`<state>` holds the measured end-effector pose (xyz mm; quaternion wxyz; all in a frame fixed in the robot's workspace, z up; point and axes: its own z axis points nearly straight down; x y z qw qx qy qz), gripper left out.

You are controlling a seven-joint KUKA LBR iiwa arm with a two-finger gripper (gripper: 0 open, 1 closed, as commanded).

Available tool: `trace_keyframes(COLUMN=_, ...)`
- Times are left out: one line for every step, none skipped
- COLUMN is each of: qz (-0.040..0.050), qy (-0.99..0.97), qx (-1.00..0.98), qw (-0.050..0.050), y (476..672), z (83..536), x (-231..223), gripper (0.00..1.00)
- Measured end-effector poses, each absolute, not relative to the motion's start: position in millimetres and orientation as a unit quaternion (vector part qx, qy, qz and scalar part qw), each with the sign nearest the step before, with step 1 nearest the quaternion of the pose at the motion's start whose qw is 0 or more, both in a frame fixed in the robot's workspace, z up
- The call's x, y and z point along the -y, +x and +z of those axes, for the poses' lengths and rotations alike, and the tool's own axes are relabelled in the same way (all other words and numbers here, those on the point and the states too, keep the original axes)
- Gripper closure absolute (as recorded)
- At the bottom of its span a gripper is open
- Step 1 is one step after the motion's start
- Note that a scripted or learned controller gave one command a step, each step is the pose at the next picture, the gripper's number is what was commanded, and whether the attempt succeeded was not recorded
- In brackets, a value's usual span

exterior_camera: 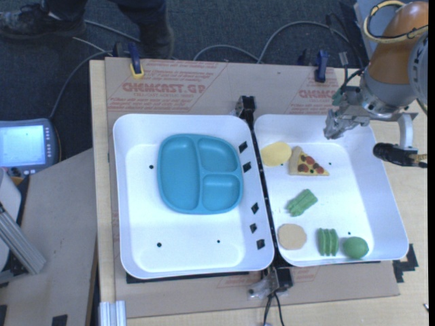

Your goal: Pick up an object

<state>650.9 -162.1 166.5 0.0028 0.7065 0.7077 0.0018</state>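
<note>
The right bin (380,195) holds several toy foods: a yellow piece (275,153), a pizza slice (307,164), a green ridged piece (301,202), a tan round cookie (292,236), a green striped piece (327,242) and a green ball (355,247). My gripper (334,129) hangs over the far edge of the right bin, right of and beyond the pizza slice. Nothing shows between its fingers.
The left bin (136,202) holds a blue divided plate (200,173). Black clips line the divider (253,182) between the bins. Clamps (136,65) sit on the cardboard's far edge. A person's feet stand beyond the bench, and a small screen (24,145) sits at left.
</note>
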Motion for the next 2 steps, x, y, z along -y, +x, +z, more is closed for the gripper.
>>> trace_keyframes(qz=0.0019, qy=0.706, qx=-0.708, qw=0.003, y=657.7, z=219.7, x=170.7, gripper=1.00)
trace_keyframes(qz=0.0020, qy=0.706, qx=-0.708, qw=0.003, y=659.2, z=265.8, x=170.6, gripper=1.00)
